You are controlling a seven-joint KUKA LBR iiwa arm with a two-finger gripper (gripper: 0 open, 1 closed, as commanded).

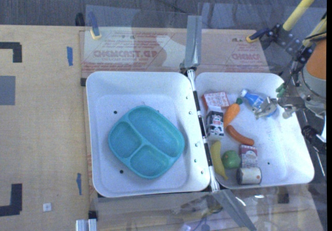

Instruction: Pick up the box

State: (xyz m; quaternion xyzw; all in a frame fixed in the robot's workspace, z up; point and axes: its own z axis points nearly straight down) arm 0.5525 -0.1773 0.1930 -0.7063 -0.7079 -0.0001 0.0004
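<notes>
Currently gripper point(271, 106) low over right bin point(290, 144), beside blue-white tube point(252, 98); finger state unclear. Red-white box point(215, 100) near divider, untouched, beside carrot point(231, 114).

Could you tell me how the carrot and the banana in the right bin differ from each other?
The carrot is orange, while the banana is yellow. The carrot is short and tapered; the banana is longer and gently curved. The carrot lies slanted in the upper part of the right bin, the banana nearly straight along the bin's left wall, lower down. Both lie flat near the divider.
</notes>
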